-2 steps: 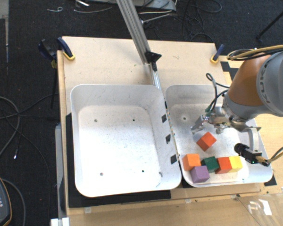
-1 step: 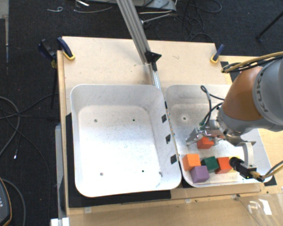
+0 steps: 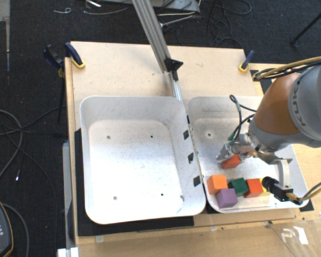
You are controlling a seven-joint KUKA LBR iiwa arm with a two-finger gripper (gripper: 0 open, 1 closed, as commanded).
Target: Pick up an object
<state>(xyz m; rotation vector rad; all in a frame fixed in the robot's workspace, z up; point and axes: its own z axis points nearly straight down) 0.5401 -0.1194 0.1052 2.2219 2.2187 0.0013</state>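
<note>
My gripper [image 3: 228, 155] reaches down into the right bin [image 3: 211, 116] from the right. A red-orange block [image 3: 231, 161] lies directly at the gripper's tip, partly covered by it. I cannot tell if the block is held. Nearer the front of the same bin sit an orange cube [image 3: 218, 183], a green block [image 3: 238, 186], an orange-red block [image 3: 254, 187] and a purple cube [image 3: 227, 197], packed close together.
The left bin [image 3: 96, 116] is next to the right one, their rims meeting in the middle. A slanted metal pole [image 3: 152, 28] rises from behind the bins. Clamps hold the wooden board's far corners [image 3: 75, 58].
</note>
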